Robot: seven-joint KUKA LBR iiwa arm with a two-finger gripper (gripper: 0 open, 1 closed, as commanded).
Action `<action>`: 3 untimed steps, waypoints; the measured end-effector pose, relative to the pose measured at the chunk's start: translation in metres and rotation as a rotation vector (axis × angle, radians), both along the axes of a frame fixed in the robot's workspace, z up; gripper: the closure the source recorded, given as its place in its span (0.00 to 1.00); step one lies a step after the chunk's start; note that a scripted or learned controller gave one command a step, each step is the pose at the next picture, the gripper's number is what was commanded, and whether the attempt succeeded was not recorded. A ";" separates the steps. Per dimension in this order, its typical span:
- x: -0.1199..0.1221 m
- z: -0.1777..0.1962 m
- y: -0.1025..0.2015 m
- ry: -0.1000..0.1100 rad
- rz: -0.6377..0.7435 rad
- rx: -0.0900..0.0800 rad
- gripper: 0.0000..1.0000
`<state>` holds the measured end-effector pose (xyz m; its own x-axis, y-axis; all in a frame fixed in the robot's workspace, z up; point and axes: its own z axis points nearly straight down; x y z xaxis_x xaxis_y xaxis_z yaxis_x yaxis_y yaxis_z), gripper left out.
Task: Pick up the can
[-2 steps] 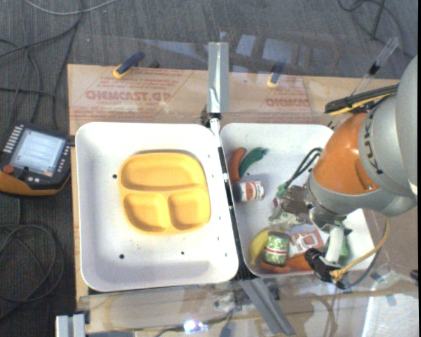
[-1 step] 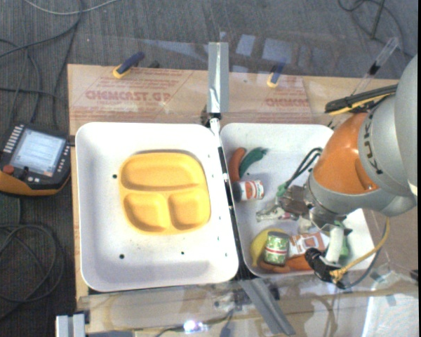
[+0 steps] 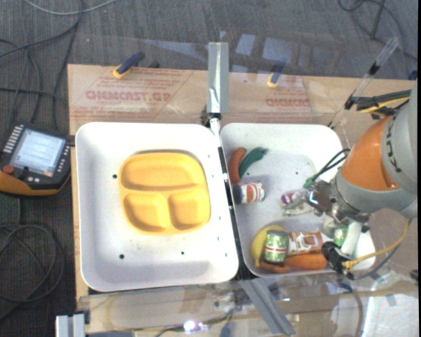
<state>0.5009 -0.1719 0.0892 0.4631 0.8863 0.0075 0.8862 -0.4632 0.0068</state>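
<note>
A brown bench (image 3: 91, 104) carries 2 shallow white bins side by side, the left bin (image 3: 98, 258) and the right bin (image 3: 295, 142), their inner rims touching. 2 yellow-and-blue clamps (image 3: 128, 64) sit near its far edge.

Fixed overhead camera looks down slantwise; both bins (image 3: 154, 135) in frame.

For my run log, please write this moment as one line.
gripper: over right bin, fingers unclear | can: lying near divider, not held | yellow tray: left bin
</note>
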 end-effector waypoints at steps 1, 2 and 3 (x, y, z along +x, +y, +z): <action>0.066 0.000 0.064 0.000 -0.191 -0.006 0.00; 0.133 -0.001 0.056 0.007 -0.453 -0.005 0.00; 0.133 0.009 0.055 0.008 -0.451 -0.012 1.00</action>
<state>0.6338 -0.1166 0.0978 0.8029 0.5960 -0.0068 0.5961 -0.8029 0.0080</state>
